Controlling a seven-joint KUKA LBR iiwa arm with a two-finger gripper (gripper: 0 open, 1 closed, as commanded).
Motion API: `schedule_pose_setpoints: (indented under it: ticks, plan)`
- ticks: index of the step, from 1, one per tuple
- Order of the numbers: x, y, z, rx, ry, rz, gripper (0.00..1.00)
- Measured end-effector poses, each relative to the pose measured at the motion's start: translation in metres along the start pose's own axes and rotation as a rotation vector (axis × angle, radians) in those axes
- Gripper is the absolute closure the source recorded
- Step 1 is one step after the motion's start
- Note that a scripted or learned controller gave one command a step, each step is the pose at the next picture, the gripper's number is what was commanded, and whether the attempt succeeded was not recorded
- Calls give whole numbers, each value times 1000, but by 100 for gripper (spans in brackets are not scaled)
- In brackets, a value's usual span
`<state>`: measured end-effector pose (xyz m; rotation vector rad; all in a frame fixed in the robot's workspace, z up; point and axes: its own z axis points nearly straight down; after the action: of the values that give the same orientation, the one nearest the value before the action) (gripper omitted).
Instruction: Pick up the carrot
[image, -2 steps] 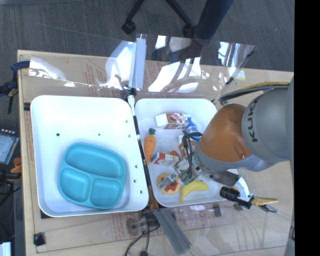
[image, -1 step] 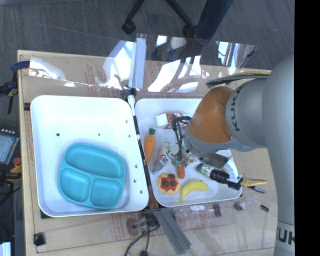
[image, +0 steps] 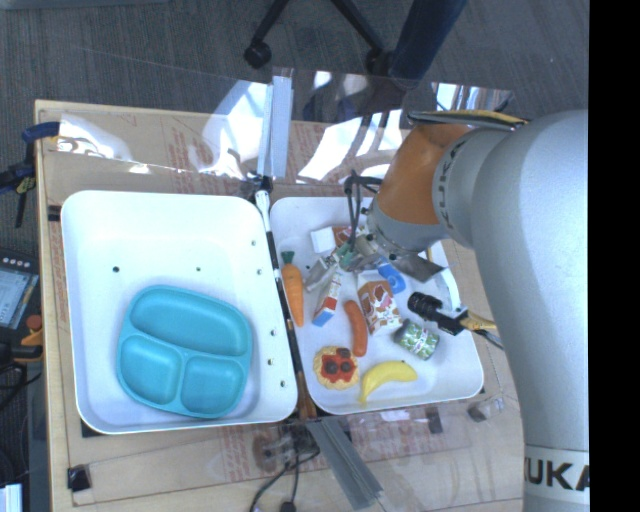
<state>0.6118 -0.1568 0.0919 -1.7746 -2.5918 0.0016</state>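
Observation:
The carrot (image: 292, 290), orange with a green top, lies lengthwise along the left wall of the right bin (image: 470, 375). My gripper (image: 334, 266) hangs low over the upper middle of that bin, just right of the carrot's top end and apart from it. Its fingers look spread, so it is open with nothing between them. The grey arm with its orange band (image: 415, 185) reaches in from the right and hides the bin's far right corner.
Close around the gripper lie a white cube (image: 322, 240), a small milk carton (image: 327, 306), a sausage (image: 355, 327) and a snack bag (image: 378, 304). Toy pizza (image: 337, 367), banana (image: 388, 376) and green can (image: 416, 340) lie nearer the front. The left bin holds a blue divided plate (image: 185, 350).

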Motion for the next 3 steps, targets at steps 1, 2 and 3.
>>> schedule_pose_setpoints:
  ticks: [1,2,3]
  plan:
    - [52,-95,1,3,3,-45,0]
    - [26,-36,1,0,1,-91,0]
    - [9,21,-1,2,-4,-90,0]
